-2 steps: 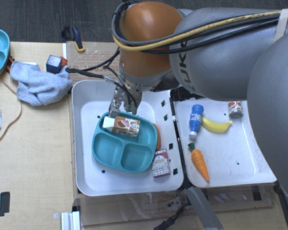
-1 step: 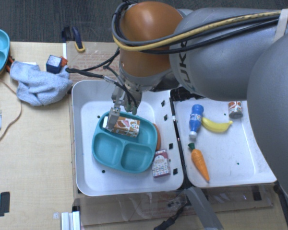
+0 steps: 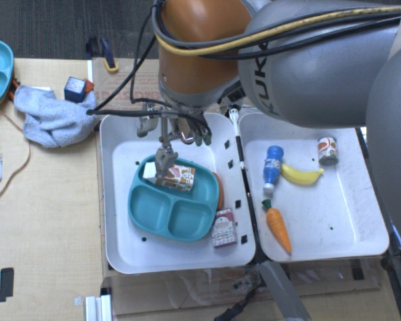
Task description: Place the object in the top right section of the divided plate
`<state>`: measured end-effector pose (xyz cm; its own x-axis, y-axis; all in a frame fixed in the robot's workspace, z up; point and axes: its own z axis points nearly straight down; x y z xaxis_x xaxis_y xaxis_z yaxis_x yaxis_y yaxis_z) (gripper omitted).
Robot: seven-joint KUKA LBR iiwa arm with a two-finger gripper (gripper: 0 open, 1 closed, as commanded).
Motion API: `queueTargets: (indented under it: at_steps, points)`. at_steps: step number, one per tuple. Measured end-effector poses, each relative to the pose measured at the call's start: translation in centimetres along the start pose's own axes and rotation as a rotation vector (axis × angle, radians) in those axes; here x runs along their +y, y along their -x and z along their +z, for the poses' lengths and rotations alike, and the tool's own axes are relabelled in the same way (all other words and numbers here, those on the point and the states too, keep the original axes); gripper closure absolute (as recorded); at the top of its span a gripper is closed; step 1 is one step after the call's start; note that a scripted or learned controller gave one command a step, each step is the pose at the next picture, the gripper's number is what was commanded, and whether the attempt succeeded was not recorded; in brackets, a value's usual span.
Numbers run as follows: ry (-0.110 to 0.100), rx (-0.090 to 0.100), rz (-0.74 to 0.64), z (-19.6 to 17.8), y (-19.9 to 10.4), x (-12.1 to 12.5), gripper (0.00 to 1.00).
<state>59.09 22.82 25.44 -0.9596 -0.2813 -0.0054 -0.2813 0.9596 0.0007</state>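
A teal divided plate (image 3: 162, 214) lies in the left bin (image 3: 120, 179). A small orange and white carton (image 3: 182, 178) rests on its side in the plate's upper section, towards the right. My gripper (image 3: 165, 160) hangs straight down from the large orange wrist. Its tip is at the carton's left end, touching or just above it. The tip also hides part of a white patch at the plate's upper left.
A second small carton (image 3: 224, 229) stands beside the plate's lower right edge. The right bin (image 3: 361, 206) holds a blue bottle (image 3: 273, 164), a banana (image 3: 301, 175), a can (image 3: 327, 150) and a carrot (image 3: 278, 229). A grey cloth (image 3: 53, 116) and a blue cube (image 3: 73, 87) lie left of the bins.
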Motion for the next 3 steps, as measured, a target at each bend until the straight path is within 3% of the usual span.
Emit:
queueTargets:
  at_steps: [1,2,3]
  points:
    - [0.001,0.002,-0.392,-0.6,-1.8,-4.7,0.0]
    - [0.001,0.003,-0.576,-2.0,-13.1,-10.5,0.0]
    - [0.003,0.001,-0.762,-2.1,-7.0,-3.6,0.0]
